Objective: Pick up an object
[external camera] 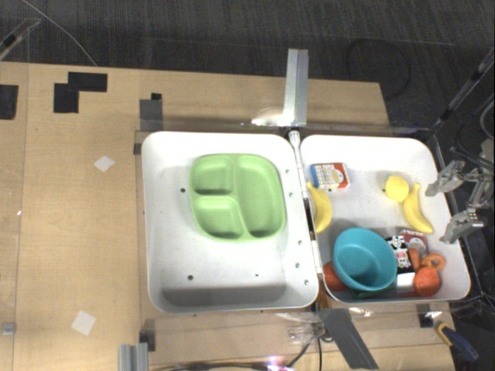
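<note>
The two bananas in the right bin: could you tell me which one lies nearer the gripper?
The banana beside the yellow lemon, near the gripper; the other banana hugs the divider.

Left bin [158, 207]: shallow, white, on wood bench [69, 230]. Right bin [363, 149]: same type, touching its rt side. Metal post [297, 83]: upright, just behind its rear rt corner. Black patches [79, 90]: on bench, well to its rear left. Dark carpet [193, 14]: beyond bench, behind it.
</note>
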